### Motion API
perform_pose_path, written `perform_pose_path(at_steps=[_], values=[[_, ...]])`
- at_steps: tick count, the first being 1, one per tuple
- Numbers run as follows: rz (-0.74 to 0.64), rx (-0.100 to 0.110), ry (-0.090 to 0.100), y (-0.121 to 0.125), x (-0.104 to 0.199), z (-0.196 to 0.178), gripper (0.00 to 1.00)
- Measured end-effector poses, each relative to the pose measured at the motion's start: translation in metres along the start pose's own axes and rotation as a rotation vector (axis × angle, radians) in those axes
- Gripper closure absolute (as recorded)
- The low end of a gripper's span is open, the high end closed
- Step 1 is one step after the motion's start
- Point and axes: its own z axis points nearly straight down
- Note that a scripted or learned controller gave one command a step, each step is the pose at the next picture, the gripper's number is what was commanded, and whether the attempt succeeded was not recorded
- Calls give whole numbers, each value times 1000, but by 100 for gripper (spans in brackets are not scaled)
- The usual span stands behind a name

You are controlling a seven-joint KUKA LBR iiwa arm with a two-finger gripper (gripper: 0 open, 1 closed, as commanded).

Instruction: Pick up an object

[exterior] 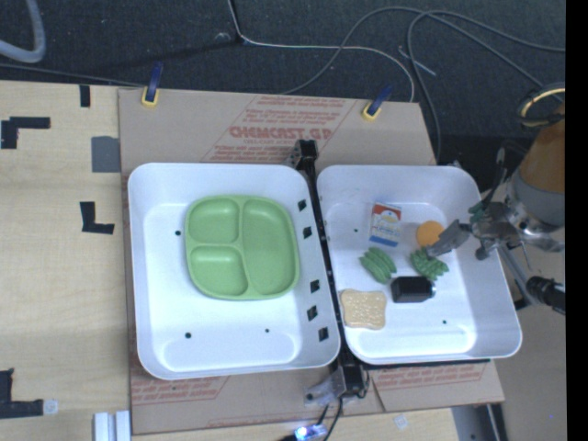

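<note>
Toys and pretend food sit in the right bin [496, 333] — a small carton [386, 224] with a red and blue front, an orange ball [428, 232], two green veggie toys, a black block [412, 289] and a slice of toast [363, 309]. One green veggie [377, 264] lies just below the carton. The other green veggie [428, 265] lies just under the orange ball and right above the black block. The toast is near the front left corner of that bin, close to the black block.

The gripper [450, 239] reaches in from the right side, over the right bin. Its tip is just beside the orange ball and right above the second green veggie. It is too small and dark to tell how it stands or if it grips anything.

The left bin [152, 274] has a green plate [243, 248] with three parts in it. The plate lies flat near the middle of the bin.

Both bins sit side by side on a sheet of cardboard [276, 127] on the table [55, 246] — two clamps, blue and yellow, pinch the far edge of the cardboard.
</note>
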Motion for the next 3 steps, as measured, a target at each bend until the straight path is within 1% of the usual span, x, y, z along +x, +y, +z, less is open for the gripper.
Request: perform_pose_path(at_steps=[1, 2, 3], values=[[-4, -13, -3, 3, 1, -8, 0], [-5, -9, -3, 8, -1, 55, 0], [-5, -15, -6, 9, 0, 101, 0]])
